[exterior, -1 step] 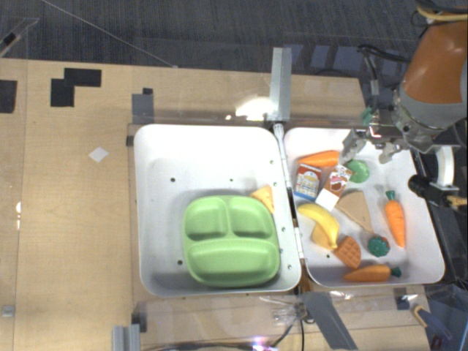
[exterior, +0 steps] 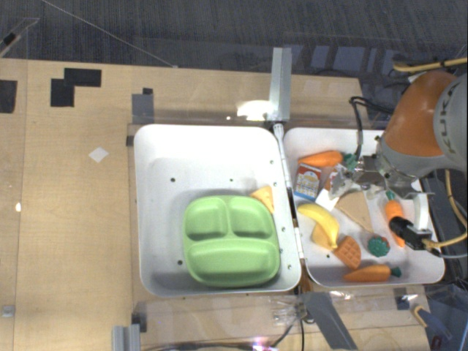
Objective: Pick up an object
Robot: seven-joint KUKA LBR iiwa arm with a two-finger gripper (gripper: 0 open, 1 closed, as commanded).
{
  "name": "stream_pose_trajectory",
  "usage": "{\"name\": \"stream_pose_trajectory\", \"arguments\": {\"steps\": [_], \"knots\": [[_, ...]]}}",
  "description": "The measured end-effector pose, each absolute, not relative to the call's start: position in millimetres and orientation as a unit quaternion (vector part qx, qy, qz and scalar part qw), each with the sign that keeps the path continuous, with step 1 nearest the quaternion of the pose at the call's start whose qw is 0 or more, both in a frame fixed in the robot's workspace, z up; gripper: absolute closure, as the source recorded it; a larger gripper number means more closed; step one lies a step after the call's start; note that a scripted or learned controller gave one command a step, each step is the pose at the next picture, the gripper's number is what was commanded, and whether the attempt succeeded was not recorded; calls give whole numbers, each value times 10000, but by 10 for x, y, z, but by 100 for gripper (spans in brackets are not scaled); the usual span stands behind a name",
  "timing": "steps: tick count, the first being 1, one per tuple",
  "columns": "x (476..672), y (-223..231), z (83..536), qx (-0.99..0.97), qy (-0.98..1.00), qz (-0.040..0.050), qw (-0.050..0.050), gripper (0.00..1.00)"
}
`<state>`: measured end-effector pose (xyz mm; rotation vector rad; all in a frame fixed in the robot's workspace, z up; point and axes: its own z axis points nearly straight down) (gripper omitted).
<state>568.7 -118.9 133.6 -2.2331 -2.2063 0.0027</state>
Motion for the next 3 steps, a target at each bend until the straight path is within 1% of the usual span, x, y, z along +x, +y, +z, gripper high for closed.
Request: {"name": "stream_pose_trajectory", "arguments": {"steps": [1, 2, 3], "knots": [[5874, -726, 1819, -7620, -6476, 3, 4, 0], [5569, -882, 1060, -7676, -6409, -20, -15, 0], [5457, -1245, 953, -8240, -5664, -98, -94, 0]]}}
